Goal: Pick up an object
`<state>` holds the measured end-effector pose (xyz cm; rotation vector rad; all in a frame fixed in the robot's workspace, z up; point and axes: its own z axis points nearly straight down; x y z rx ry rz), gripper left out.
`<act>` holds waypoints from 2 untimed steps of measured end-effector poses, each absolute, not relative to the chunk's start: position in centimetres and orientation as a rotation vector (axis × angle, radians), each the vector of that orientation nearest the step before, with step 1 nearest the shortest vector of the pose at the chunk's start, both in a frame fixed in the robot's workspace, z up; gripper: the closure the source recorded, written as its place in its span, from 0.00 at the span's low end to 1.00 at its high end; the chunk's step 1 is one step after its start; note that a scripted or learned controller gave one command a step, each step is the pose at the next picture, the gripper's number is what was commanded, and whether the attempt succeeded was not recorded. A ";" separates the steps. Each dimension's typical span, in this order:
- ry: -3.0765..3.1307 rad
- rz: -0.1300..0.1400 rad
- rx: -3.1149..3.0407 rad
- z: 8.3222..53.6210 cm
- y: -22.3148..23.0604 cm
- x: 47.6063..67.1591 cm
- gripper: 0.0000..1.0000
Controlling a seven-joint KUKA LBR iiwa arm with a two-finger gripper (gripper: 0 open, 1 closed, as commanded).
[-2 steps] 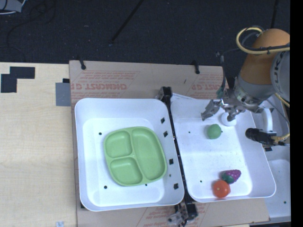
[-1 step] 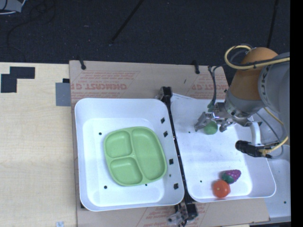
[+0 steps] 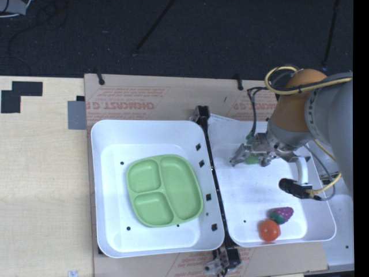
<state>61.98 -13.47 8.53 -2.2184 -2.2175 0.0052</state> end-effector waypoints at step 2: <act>-2.218 -0.001 -2.225 14.3 -13.3 61.5 1.00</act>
